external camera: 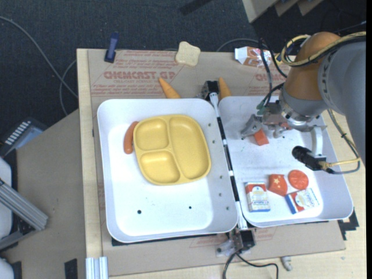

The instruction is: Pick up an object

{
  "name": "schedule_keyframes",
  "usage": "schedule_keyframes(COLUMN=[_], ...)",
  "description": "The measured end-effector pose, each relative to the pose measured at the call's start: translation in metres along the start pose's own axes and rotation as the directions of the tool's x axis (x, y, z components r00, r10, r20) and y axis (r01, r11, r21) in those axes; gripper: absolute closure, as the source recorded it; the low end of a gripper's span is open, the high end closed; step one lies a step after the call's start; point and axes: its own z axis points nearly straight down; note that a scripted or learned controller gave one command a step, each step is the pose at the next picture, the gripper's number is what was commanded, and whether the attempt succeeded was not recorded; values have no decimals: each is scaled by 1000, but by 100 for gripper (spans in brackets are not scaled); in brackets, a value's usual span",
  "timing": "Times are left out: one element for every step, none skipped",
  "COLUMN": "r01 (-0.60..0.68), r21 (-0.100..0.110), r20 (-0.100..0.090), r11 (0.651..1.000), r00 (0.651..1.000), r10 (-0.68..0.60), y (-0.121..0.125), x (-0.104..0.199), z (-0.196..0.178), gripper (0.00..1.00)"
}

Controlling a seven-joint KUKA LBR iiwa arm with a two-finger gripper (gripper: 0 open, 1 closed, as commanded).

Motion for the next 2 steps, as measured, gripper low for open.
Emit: schedule_keyframes(r01=[0,2], r21=[-11,-8], r20=[5,1], r11=[1000,1000], r00=[1000,1000], r10=[0,-2], y=[3,-7], x=[-2,97], z=[-15,-90], gripper=[100,100])
